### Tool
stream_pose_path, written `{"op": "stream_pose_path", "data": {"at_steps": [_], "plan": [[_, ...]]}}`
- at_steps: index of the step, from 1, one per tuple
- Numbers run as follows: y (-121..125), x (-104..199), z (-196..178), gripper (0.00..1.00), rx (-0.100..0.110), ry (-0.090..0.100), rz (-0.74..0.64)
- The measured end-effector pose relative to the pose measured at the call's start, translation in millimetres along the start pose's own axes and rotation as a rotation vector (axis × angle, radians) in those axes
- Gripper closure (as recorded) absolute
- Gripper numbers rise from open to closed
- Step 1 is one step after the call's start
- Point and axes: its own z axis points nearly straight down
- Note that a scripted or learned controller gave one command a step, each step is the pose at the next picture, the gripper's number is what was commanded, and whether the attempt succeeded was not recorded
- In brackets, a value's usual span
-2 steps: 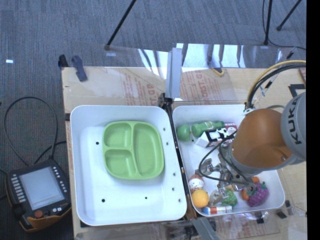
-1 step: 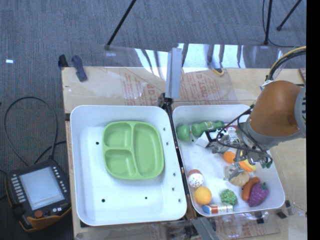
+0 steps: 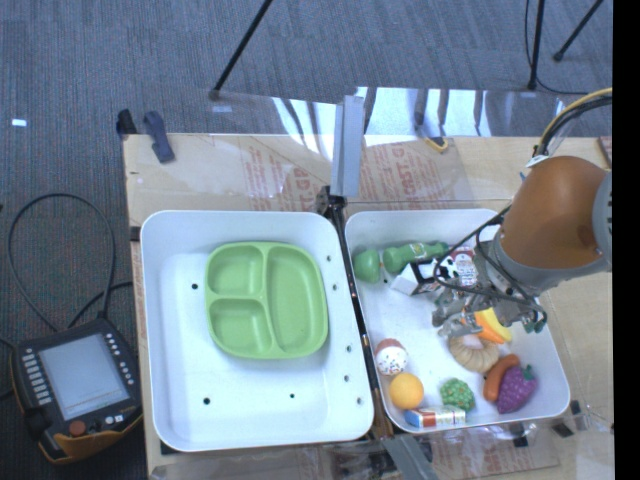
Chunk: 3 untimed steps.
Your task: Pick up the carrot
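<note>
Flanking two white bins [image 3: 160,368], bare plywood bench [image 3: 230,173] over grey carpet [image 3: 100,48].

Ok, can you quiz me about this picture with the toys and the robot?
1. True or false: the green plate lies in the right-hand bin of the picture.
2. How many compartments does the green plate have? A) two B) three C) five
3. Fill in: the hand is over the bin that holds the toys, such as the purple ____.

Key: 1 false, it lies in the left-hand bin. 2 B. 3 grapes.
</note>
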Motion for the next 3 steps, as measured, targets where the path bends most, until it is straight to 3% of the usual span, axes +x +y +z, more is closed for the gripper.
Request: {"op": "stream_pose_path", "data": {"at_steps": [1,2,3], "plan": [[1.1,-1.4,-10.2,1.0,-0.001,-0.003,-0.001],[-8.2,-29.3,-132.5,1.0,0.005,-0.011,0.0],[-31.3,8.6,-110.6,1.0,0.0,0.002,0.166]]}}
